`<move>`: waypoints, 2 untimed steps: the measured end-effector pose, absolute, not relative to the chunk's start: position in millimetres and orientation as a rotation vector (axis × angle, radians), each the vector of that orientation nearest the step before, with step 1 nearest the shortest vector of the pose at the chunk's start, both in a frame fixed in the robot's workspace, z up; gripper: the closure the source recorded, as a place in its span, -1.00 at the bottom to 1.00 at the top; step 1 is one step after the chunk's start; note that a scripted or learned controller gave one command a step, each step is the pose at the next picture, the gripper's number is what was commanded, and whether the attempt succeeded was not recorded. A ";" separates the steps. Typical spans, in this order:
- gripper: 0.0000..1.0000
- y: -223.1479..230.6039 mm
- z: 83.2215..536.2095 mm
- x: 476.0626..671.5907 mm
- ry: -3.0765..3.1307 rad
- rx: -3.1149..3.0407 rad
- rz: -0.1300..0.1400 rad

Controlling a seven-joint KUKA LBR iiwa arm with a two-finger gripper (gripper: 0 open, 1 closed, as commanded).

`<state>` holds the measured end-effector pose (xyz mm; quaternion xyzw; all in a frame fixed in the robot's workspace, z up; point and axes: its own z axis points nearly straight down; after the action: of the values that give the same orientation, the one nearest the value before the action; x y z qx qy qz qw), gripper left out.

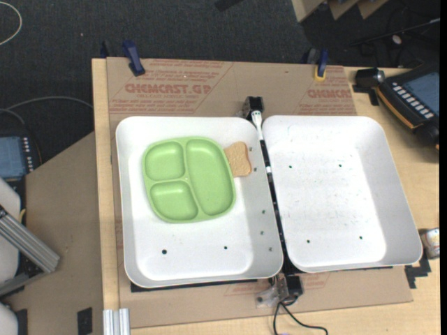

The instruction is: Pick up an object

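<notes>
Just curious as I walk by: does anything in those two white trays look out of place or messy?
Nothing looks spilled or broken. A green divided plate lies in the left tray, with a tan cracker-like piece tucked against its right edge.

Perhaps a small sliver of arm (434, 241) at right edge.

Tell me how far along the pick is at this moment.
Nothing looks done yet. The green divided plate lies flat in the left bin, and a tan toast-like slice rests against its right rim, both apparently untouched. Nothing is in hand. The whole job is left: reaching in, closing on one of these two objects and lifting it.
</notes>
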<state>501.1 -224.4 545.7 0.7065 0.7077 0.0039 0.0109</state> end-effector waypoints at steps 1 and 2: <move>1.00 -194.5 440.1 477.8 2.230 2.227 -0.006; 1.00 -157.4 334.5 489.7 2.234 2.225 -0.008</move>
<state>489.7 -157.4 334.5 0.7056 0.7085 -0.0024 -0.0057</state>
